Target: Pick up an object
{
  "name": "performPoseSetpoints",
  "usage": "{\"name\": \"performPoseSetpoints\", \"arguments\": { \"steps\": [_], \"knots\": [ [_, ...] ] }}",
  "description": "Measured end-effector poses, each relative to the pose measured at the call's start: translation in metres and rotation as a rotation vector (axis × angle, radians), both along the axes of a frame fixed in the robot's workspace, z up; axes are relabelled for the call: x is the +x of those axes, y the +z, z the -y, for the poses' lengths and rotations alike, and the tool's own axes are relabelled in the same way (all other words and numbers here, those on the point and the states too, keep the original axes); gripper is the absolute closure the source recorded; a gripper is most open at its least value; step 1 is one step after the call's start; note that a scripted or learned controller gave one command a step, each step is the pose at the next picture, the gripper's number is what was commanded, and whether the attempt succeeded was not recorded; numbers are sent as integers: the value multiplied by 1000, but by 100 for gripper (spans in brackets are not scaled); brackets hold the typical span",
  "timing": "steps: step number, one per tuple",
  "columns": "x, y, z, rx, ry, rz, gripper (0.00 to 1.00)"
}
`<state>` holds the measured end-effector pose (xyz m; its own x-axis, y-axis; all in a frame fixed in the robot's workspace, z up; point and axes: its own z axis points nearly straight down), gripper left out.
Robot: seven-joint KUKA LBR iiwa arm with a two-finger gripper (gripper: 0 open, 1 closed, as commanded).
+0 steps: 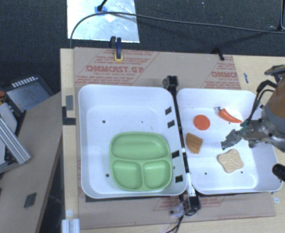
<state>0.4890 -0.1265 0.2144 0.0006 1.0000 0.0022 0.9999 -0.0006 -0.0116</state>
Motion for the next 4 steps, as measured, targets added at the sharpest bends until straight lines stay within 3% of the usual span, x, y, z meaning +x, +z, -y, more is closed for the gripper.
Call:
{"name": "performPoseSetpoints", "arguments": {
  "steps": [1,3,4],
  "knots": [
    [3,6,0,-2,3,12,0],
    [6,-119,2,0,1,7,0],
    [7,-127,2,-3,1,15,0]
  ]
}}
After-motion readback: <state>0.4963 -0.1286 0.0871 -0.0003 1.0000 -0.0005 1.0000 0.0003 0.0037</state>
